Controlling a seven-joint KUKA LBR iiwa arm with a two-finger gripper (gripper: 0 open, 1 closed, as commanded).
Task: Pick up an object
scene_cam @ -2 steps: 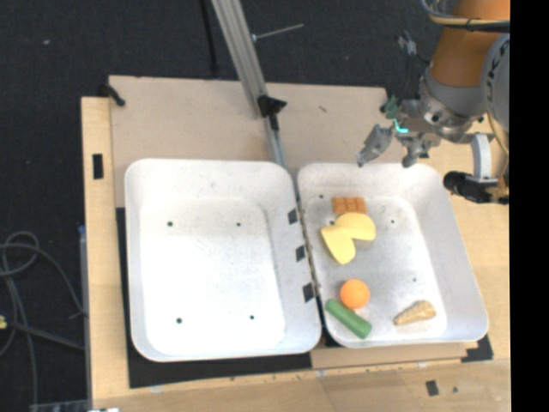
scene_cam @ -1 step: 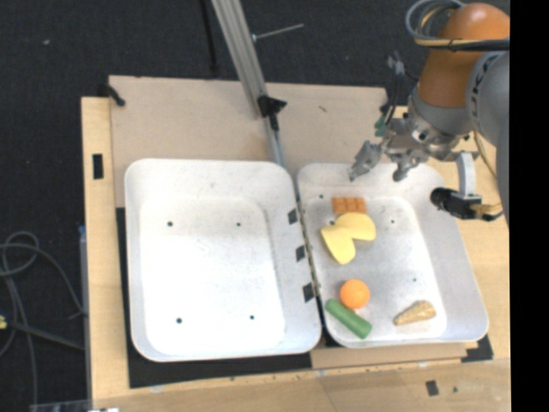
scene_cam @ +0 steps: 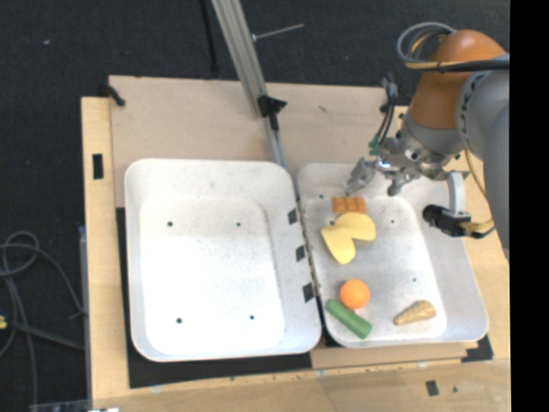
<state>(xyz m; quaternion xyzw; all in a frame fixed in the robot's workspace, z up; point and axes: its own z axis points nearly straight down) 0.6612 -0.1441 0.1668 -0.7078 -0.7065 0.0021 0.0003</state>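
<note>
Fingers (scene_cam: pixel 358 176) spread apart, nothing between them; one tip points toward the bin's upper left, the other sits at lower right. Gripper (scene_cam: pixel 377 178) hovers over the upper part of the right bin (scene_cam: pixel 446 269), just above and to the right of a small orange-brown block (scene_cam: pixel 348 204). Grey arm (scene_cam: pixel 485 118) with its orange band (scene_cam: pixel 446 80) enters from the right.

Right bin contents: orange-brown block near the upper middle, touching the top of a yellow wedge-shaped piece (scene_cam: pixel 358 225); a second yellow piece (scene_cam: pixel 339 245) overlaps it at lower left. Orange ball (scene_cam: pixel 354 293) sits below these, apart from them. Green cylinder (scene_cam: pixel 348 319) lies tilted just beneath the ball, near the bin's lower left corner. Tan cone-like piece (scene_cam: pixel 414 313) rests at lower right, well apart from the rest.

Left bin (scene_cam: pixel 210 260) lies beside the right one, rims nearly touching. Both bins rest on the tan tabletop (scene_cam: pixel 189 118). A metal rail (scene_cam: pixel 240 45) slants down from the top toward the gap between the bins.
</note>
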